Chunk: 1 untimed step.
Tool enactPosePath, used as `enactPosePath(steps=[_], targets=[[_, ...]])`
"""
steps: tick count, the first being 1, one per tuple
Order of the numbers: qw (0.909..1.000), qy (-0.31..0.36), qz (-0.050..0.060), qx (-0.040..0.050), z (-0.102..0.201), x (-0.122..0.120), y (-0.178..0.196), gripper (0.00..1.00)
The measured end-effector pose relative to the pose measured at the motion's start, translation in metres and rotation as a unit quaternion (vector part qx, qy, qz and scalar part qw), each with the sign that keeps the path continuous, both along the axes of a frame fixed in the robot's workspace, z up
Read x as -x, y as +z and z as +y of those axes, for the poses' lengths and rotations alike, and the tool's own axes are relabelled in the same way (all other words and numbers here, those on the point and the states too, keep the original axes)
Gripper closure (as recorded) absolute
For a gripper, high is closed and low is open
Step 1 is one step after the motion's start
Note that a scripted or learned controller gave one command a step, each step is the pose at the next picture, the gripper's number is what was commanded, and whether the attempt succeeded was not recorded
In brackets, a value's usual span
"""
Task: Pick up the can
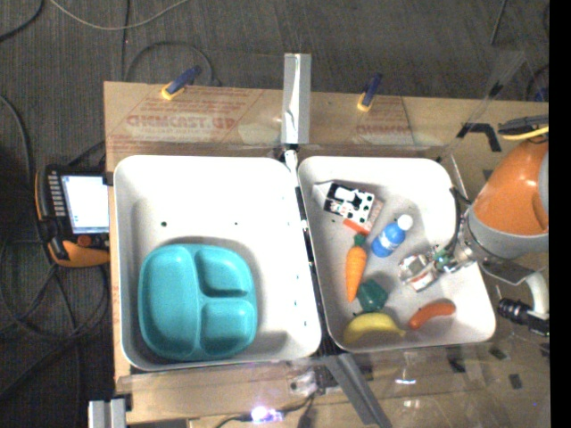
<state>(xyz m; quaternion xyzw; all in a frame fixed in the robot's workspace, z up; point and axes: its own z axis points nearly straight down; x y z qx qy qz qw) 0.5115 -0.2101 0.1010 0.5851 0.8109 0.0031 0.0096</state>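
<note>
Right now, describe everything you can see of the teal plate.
The teal plate is a rounded-square dish, plastic by its look, with three compartments: one long on the view's left, two smaller on its right. It lies flat, open side up, on the floor of the left-hand bin, near its front wall.

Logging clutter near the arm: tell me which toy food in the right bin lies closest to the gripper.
The red-orange sausage-shaped toy, just below the gripper. The orange carrot and yellow banana lie farther left.
</note>
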Motion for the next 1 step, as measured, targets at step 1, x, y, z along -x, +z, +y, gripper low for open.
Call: enactPosePath(steps=[1], targets=[[0.9997, -0.022, 0.010, -0.0023, 0.0340, -0.0389, 0.0969, 1.00]])
